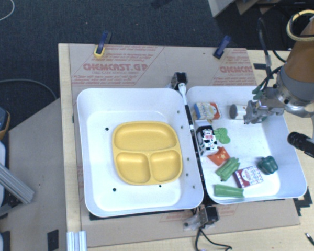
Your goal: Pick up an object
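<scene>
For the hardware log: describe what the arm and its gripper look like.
The arm is grey with a broad orange band above the wrist and a pale ring at its upper edge. Dark cables run alongside it. The gripper is a small grey metal assembly; a black cylindrical part juts out below.

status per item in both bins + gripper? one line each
yellow divided tray: flat in the left bin, compartments bare
left bin: holds the tray
right bin: holds the small items
gripper: over the right bin's far part, nothing seen held
green pepper: loose, near right wall
red packet: lying flat
green pod: lying at near edge
</scene>
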